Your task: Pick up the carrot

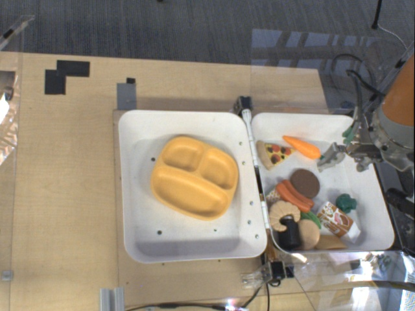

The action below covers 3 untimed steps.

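The carrot (302, 146), orange and tapering to the left, lies in the far part of the right bin (324, 123), just right of a pizza slice (274, 153). My gripper (345, 161) hangs over the same bin to the right of the carrot and a little nearer the camera. It is open, its two grey fingers spread apart with nothing between them. A small gap separates its left finger (329, 158) from the carrot's thick end.
Near the carrot, toward the camera, lie a brown round patty (304, 183), a hot dog (295, 197), a broccoli piece (345, 203), a small carton (336, 219) and bread-like pieces (283, 212). The left bin (130, 173) holds a yellow divided plate (194, 177).
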{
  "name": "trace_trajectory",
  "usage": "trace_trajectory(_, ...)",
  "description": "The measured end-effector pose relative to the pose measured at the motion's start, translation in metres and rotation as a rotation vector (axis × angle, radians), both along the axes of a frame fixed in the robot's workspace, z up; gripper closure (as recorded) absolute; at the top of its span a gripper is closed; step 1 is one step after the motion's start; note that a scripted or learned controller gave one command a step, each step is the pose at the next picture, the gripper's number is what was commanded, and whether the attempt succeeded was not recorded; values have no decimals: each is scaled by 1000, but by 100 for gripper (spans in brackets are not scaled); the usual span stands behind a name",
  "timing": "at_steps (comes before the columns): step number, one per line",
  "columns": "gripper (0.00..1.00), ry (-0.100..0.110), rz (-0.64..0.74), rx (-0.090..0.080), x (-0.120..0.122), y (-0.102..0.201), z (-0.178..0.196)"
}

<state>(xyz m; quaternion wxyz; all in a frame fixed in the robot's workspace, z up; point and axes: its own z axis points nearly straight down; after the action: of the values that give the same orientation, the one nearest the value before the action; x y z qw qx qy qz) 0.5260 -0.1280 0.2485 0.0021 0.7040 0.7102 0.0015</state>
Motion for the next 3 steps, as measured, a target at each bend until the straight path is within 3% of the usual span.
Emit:
trace_trajectory(1,0,9,-160,2,102,-10,-103)
trace_trajectory(2,0,1,-278,4,123,-19,-157)
trace_trajectory(3,0,1,-900,4,124,-49,-162)
